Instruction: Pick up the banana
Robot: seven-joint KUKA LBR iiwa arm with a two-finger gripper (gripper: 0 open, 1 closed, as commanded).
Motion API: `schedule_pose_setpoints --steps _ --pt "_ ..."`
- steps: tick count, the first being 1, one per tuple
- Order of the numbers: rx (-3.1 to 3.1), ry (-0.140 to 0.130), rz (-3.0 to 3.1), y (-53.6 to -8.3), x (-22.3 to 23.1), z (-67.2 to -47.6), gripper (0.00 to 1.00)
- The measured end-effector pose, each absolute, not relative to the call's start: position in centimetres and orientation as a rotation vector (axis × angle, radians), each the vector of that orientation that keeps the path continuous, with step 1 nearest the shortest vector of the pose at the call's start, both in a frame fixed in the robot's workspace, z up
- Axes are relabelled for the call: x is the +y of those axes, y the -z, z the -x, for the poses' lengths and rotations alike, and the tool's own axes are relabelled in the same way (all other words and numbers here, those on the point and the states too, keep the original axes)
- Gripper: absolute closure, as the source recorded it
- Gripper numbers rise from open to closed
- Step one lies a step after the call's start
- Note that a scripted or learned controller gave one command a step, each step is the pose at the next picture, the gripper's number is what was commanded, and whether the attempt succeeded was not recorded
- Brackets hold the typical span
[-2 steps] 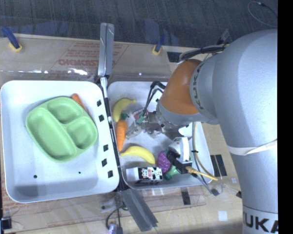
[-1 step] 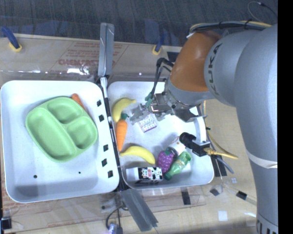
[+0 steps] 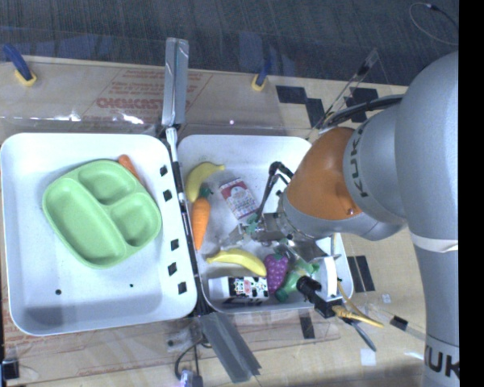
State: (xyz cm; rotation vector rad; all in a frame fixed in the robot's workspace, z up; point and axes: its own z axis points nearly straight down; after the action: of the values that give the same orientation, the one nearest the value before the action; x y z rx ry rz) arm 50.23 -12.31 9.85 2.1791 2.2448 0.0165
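Now, from the camera above the bench, 2 white bins sit side by side. The left bin (image 3: 24,240) holds a green tray (image 3: 101,210) with 3 parts, and a small orange thing peeks out just behind it. The right bin (image 3: 242,142) is crowded. It has 2 bananas. The near banana (image 3: 238,260) lies close to the front wall, with its long side running left to right and curving a little. The far banana (image 3: 200,176) is near the back left corner, curled and more upright. A carrot (image 3: 200,220) lies between them, pointing front to back. A small packet (image 3: 237,197) with red on it lies near the middle, purple grapes (image 3: 276,270) sit just right of the near banana, and a dark box (image 3: 244,287) lies along the front wall. The gripper (image 3: 262,230) hangs low over the middle of the right bin, and I cannot tell how it is set. The near banana lies just in front of it and a bit to the left, so I think that is the closer one to go for. Room is tight there: the grapes touch or almost touch its right end, and the box and front wall are close behind it. Above the banana looks more free.
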Motion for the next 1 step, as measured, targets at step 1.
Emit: schedule_pose_setpoints --steps 1 --pt "2.489 0.0 -1.922 -9.14 -10.15 -47.64 0.0"
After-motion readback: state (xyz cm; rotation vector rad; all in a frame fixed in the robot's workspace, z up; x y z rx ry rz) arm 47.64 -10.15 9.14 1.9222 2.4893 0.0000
